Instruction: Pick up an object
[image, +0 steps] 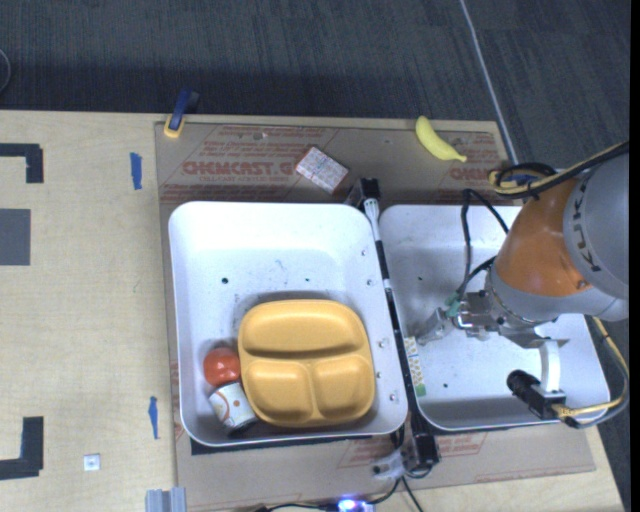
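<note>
In the left bin (200, 260) a yellow compartment tray (305, 358) lies near the front. A red-orange ball (221, 364) and a small white-and-orange cup (231, 404) rest against its left side. My gripper (445, 322) hangs low over the floor of the right bin (430, 250), left of its middle. The grey arm with its orange band (540, 250) comes in from the right. I see nothing held at the gripper.
A yellow banana (438, 140) and a small printed packet (320, 168) lie on the cardboard behind the bins. A black pen-like object (370, 192) sits at the rear of the divider. Cables and a black fitting (530, 392) hang by the right bin's front edge.
</note>
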